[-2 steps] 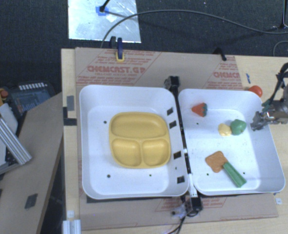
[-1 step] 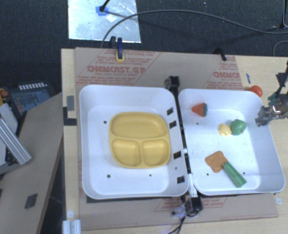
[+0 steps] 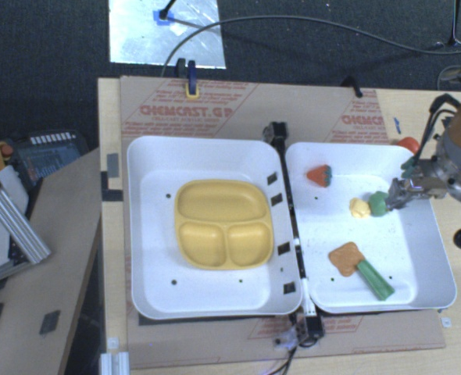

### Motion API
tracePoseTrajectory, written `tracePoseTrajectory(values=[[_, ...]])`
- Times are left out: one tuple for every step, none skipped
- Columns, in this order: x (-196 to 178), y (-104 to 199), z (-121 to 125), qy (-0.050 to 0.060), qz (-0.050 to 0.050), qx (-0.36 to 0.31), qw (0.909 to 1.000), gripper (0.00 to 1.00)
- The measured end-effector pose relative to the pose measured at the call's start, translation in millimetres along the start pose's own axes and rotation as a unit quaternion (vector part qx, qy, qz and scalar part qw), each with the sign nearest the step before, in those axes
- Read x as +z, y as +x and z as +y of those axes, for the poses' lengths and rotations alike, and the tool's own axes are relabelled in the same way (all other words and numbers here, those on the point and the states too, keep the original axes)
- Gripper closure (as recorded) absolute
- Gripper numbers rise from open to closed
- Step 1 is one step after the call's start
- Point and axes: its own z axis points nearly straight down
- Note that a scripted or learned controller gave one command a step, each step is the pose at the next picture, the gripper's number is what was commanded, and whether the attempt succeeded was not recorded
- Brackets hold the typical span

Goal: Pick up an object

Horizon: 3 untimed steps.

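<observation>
Camera view: tool (image 3: 392, 196), grip state unclear, meets green-yellow toy (image 3: 369, 205), seemingly lying lengthwise left-right in right bin (image 3: 430, 287).

Open floor across middle of right bin (image 3: 429, 266); strawberry (image 3: 319, 175) near far wall, yellow piece (image 3: 359, 207) and green ball (image 3: 378, 203) just beside gripper (image 3: 395, 195), brush (image 3: 361, 268) blocking near side.

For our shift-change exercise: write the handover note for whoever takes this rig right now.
Pincer: low in the right bin, at the small green piece; grip state unclear.
Right bin: yellow piece beside the green one, red strawberry-like toy toward the far-left corner, tan spatula with green handle near the front.
Left bin: yellow divided tray.
Done: nothing visibly lifted.
Left: grasp and raise one object.
</observation>
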Motion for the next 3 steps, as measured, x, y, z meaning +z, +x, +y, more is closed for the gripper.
tracePoseTrajectory(values=[[-4.3, 51.9, 3.8, -0.001, 0.0, -0.001, 1.0, 1.0], [4.0, 114.9, -3.2, 0.0, 0.001, -0.002, 1.0, 1.0], [18.1, 172.3, -8.4, 0.0, 0.001, -0.002, 1.0, 1.0]])
